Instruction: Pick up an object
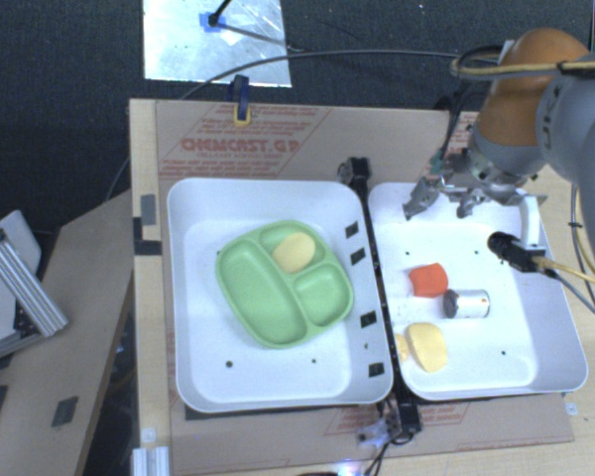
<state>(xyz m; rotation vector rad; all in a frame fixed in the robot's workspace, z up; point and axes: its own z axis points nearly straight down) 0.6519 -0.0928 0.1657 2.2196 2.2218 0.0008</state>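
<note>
Two white bins sit side by side on my bench: the left bin [193, 296] holds a green divided plate [278, 291] with a yellowish lump [296, 252] in its 12 o'clock compartment. From where I watch, the gripper [443, 199] hangs over the right bin [555, 335] at about 11 o'clock, fingers spread wide with nothing between them. Toward 6 o'clock of it lie an orange block [428, 280], a small grey can [467, 303] just beside it at 4 o'clock, and a yellow piece [425, 345] lower down.

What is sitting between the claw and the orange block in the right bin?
Nothing visible. The claw hangs over the far part of the right bin, and only bare white floor lies between it and the orange block.
</note>
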